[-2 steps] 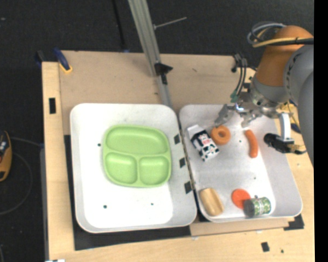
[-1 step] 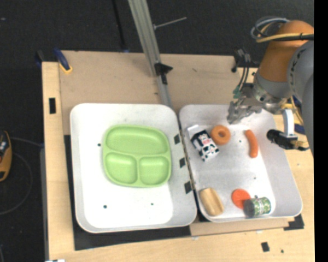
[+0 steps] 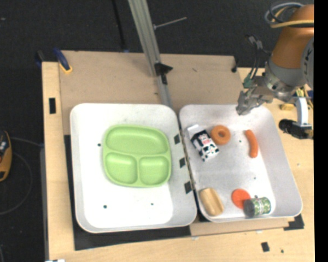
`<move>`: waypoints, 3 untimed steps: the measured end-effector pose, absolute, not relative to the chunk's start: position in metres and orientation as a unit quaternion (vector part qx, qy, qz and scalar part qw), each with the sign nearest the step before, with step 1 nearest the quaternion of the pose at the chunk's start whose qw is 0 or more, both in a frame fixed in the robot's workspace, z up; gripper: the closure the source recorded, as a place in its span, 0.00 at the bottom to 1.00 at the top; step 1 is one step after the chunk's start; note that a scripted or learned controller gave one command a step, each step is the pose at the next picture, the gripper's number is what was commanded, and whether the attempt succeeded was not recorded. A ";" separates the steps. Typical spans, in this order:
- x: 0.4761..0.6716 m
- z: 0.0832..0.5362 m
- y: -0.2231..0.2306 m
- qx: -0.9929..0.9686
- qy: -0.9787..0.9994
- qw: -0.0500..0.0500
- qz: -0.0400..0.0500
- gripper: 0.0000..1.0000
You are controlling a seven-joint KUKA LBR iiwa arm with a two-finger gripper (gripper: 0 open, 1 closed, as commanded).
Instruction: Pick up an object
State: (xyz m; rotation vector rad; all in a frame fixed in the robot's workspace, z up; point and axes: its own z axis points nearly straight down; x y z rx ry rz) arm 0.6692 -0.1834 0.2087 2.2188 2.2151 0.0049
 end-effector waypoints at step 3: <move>0.656 0.280 -0.143 0.705 0.709 0.001 0.001 1.00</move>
